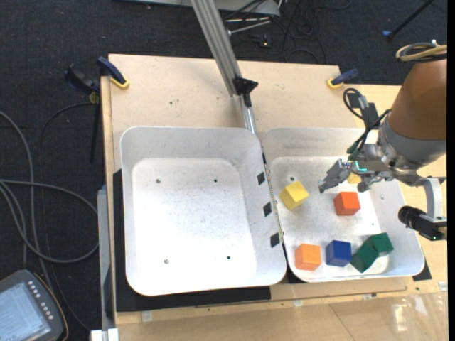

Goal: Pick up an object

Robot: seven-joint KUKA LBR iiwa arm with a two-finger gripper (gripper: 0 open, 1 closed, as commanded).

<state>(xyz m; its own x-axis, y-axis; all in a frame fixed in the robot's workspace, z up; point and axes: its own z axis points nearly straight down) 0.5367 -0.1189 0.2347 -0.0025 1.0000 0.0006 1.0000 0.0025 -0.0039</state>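
Bench (185,84): pale board bearing two shallow white bins side by side.
Left bin (142,190): speckled white floor.
Right bin (298,144): holds six blocks.
Arm (419,112): grey with orange band, reaching in from the right over the right bin.
Gripper (346,177): fingers spread apart, gripping nothing, poised above and just left of the red-orange block (347,203).
Green blocks (372,251): two together, near corner.
Yellow block (293,194): near the left wall.
Orange block (308,256): beside the blue block (339,253).

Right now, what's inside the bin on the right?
The right bin holds six blocks: yellow, two orange, blue and two green. The hand hangs over its far side, so the floor beneath it is hidden.
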